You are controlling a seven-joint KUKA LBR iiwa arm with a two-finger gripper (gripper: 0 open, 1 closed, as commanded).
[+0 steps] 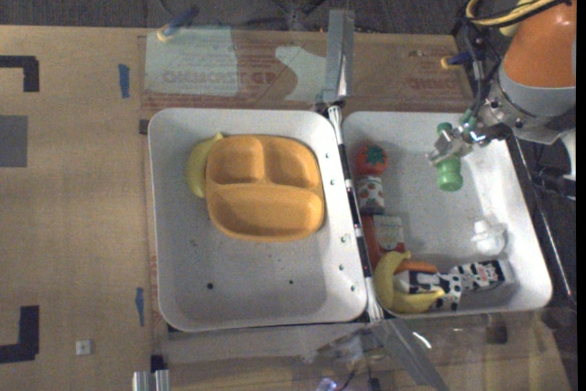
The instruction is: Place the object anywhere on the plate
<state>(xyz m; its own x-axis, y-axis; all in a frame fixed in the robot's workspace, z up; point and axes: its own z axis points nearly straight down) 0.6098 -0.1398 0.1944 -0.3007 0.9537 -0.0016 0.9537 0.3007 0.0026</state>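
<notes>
The claw (pixel 450 148) hangs over the far part of the right shallow white bin (pixel 522 215), and a small green cylindrical object (pixel 450 176) sits directly under its tips; whether the claw is spread or pinching that piece, I cannot tell. If the hold is only partial, the green piece could slip free on the way left and land among the toy foods along the bin's left wall, near the red tomato-like toy (pixel 371 158). The orange moulded plate with three compartments (pixel 265 186) lies well apart in the left white bin (pixel 183 279), so the carry must clear the metal divider (pixel 346 197) between the bins; a low pass could snag there.
</notes>
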